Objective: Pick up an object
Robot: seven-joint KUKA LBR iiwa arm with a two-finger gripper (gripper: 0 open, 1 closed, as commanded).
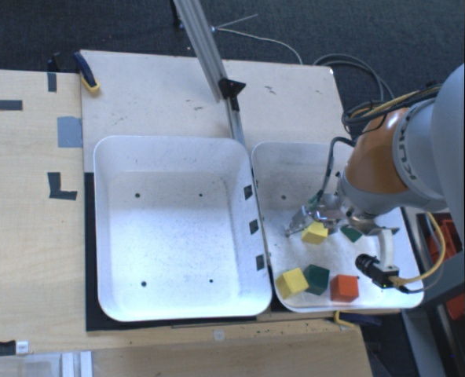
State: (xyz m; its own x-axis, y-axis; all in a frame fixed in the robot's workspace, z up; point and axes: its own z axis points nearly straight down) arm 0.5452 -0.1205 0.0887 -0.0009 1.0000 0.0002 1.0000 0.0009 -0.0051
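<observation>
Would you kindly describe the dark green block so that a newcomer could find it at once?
Look in the right-hand white bin, along its near edge, where three blocks sit in a row. The dark green block is the middle one, between a yellow block and an orange block; it is the darkest of the three.

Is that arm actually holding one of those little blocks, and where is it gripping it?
It cannot be told. The gripper sits right at a yellow block in the right bin, but a grip isn't visible.
</observation>
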